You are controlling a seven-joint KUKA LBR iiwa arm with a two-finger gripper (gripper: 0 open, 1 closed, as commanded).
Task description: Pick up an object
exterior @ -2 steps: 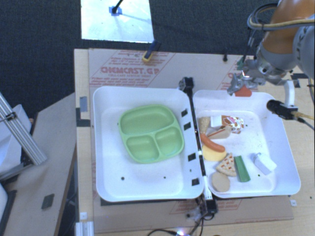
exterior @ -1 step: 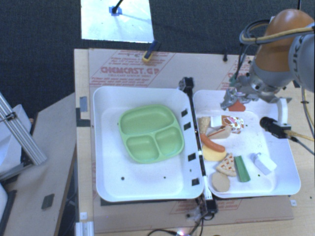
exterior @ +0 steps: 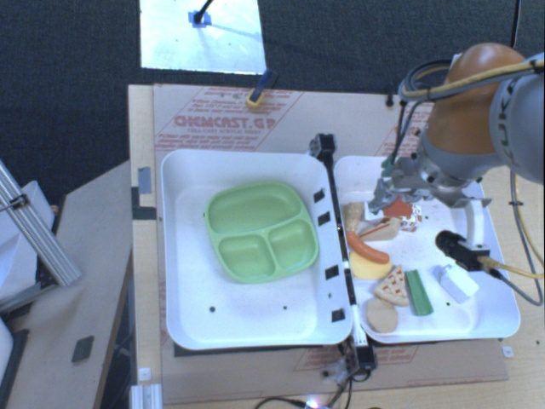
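On the counter (exterior: 221, 109), the arm (exterior: 477, 100) hangs over the right bin (exterior: 502, 313); the left bin (exterior: 187, 313) holds a green tray (exterior: 260, 230). The claw (exterior: 393, 196), state unclear, sits above toy food (exterior: 383, 258) at the right bin's left side.

We see a pale green tray (exterior: 260, 230) in white bin (exterior: 183, 254); at 3 o'clock, orange sausage (exterior: 368, 250), green stick (exterior: 418, 292), yellow wedge (exterior: 371, 268).

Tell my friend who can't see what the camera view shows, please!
A grey robot arm's gripper hangs low over the right white bin, above a pile of toy food: a hot dog, a pizza slice, a green stick and a cookie. The left white bin holds a green divided tray.
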